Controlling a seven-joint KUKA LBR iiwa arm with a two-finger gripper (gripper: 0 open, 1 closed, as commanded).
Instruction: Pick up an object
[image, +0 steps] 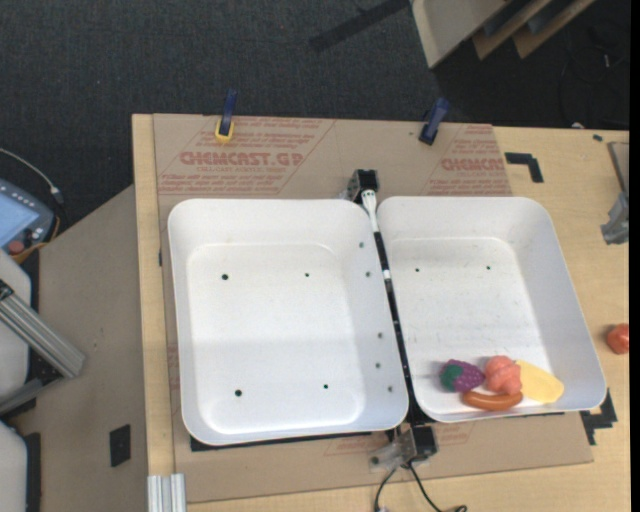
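No grasp had begun; the step in hand was choosing a target. The toys sat bunched in the near right corner of the right bin (560, 270): a purple grape bunch (461, 375), a lumpy pink piece (503, 374), a flat yellow piece (541, 384) and a curved sausage (491, 400), touching one another. All looked like smooth moulded plastic. The claw's state could not be told. The next move probably called for a descent onto the cluster's outer piece.
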